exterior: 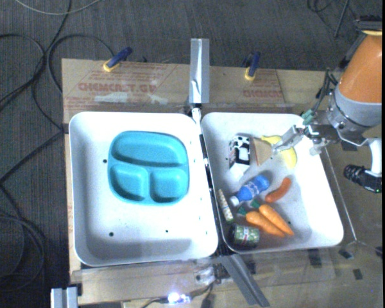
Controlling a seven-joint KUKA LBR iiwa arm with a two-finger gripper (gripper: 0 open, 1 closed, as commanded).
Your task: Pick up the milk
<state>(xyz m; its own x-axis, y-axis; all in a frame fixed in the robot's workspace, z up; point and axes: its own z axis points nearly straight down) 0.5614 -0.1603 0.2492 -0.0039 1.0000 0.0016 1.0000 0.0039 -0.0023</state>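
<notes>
In the camera view we see two white bins side by side on the surface (77,88). The left bin (90,236) holds a blue divided tray (149,167). The right bin (321,223) holds the clutter: the milk (242,150), a small black-and-white carton, sits in its upper left part, just beside a tan wedge-shaped item (263,150). Below lie a blue bottle (253,188), two carrots (269,220) and a dark can (245,235).

The gripper (289,138) hangs at the upper right of that bin, over a yellow item (289,154), its fingers pointing left; we cannot tell whether they are open or closed.

The milk lies to the left of the gripper and slightly lower in the frame, with the tan item between them. We judge the coming move must carry the gripper leftward past it.
</notes>
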